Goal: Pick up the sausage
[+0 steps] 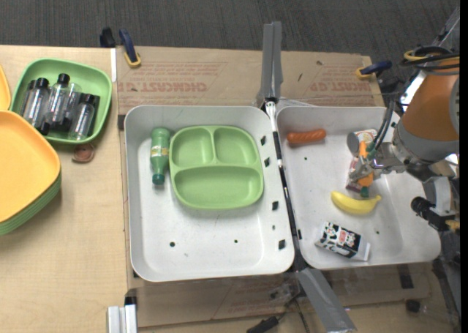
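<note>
The sausage, orange-red and short, lies in the right bin near its far left corner. My gripper points down in the middle of that bin, about a hand's width to the right of the sausage and nearer the front, well apart from it. Its tip sits just above the yellow banana, over a small multicoloured item that I cannot make out. Nothing of the sausage is hidden.
A black-and-white carton lies at the right bin's front. The left bin holds a green divided plate and a green bottle. Off to the left stand a green tray of bottles and orange plates.
</note>
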`<action>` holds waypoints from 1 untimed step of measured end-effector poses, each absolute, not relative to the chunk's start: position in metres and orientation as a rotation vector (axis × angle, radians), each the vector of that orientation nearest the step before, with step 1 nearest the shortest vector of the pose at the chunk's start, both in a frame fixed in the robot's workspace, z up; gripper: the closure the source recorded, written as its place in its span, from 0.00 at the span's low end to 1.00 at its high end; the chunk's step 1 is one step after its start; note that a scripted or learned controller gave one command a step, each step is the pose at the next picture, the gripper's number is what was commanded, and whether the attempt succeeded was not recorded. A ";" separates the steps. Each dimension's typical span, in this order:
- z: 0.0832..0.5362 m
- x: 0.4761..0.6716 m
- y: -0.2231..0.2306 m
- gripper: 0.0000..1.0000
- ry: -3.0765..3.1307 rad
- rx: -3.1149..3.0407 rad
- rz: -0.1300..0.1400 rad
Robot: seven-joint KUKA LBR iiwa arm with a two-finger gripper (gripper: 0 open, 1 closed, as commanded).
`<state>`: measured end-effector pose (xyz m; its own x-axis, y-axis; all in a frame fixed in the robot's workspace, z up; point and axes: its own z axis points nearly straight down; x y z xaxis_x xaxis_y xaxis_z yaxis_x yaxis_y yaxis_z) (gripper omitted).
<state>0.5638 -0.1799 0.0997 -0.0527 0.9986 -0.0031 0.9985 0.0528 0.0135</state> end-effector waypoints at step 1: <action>0.099 0.582 -0.220 1.00 1.903 2.487 0.016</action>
<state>0.5820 -0.2198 0.0989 0.2612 0.9653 0.0019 0.9652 -0.2612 0.0141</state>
